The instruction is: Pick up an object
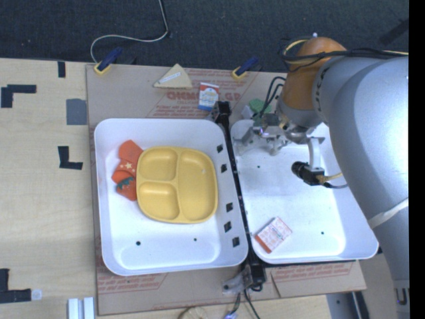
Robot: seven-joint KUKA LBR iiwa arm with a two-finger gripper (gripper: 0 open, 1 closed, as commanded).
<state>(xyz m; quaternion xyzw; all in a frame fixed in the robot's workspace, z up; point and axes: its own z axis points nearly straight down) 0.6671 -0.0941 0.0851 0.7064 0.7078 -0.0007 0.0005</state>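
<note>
Camera view, bench: the pale wooden bench (40,198) carries a brown cardboard sheet with two shallow white bins side by side on it.
Camera view, left bin: the left white bin (113,244) holds a yellow plastic plate with three compartments (178,183), lying flat near the middle.
Camera view, orange item: a crumpled orange object (125,168) lies at the plate's left edge, touching it and partly tucked under it.
Camera view, right bin: the right white bin (312,238) holds a small flat red-and-white packet (273,234) near its front left corner, lying flat and well apart from the arm.
Camera view, arm: the grey arm with the orange band (307,72) reaches in from the right over the far end of the right bin.
Camera view, pincer: the pincer (273,138) sits low over the far left part of the right bin; cannot tell whether it is released or clenched.
Camera view, cardboard: a small red, white and blue carton (208,96) stands beyond the bins.
</note>
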